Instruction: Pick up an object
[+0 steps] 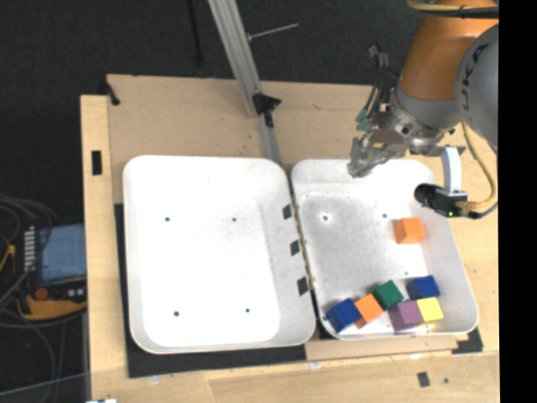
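Well to the left of the gripper (362, 164), the left bin (143, 225) is seen. Blocks are clustered in the right bin (336, 183) – a blue block (343, 313), a green block (388, 294) – and an orange block (409, 230) lies apart, nearer the gripper, nothing between them.

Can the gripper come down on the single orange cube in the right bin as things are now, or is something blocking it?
Probably yes. The orange cube lies alone in the right bin, apart from the cluster of cubes by the near wall. The gripper hangs above the bin's far edge, with nothing between.
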{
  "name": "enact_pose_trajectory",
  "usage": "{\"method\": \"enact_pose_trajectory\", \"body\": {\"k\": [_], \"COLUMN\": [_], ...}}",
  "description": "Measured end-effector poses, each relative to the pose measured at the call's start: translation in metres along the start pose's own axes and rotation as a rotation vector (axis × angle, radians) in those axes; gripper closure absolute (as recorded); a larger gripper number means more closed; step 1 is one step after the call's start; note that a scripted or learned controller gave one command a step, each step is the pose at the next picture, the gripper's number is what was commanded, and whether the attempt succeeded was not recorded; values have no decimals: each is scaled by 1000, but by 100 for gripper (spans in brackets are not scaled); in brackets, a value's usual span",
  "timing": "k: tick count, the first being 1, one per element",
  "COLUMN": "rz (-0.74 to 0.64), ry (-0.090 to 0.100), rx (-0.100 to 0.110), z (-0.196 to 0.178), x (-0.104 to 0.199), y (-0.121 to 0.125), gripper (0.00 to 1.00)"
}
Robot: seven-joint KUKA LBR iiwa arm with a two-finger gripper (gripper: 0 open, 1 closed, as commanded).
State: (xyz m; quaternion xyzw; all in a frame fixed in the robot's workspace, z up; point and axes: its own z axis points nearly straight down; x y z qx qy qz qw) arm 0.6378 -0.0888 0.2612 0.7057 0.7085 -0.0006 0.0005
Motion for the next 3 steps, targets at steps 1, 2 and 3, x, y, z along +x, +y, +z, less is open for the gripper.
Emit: {"method": "enact_pose_trajectory", "body": {"k": [1, 2, 3], "rz": [-2, -2, -2], "ry": [2, 2, 2], "rx": [1, 2, 4], "z": [-3, 1, 9], "x": [49, 102, 156], "y": [-6, -14, -19], "gripper": [100, 100, 100]}}
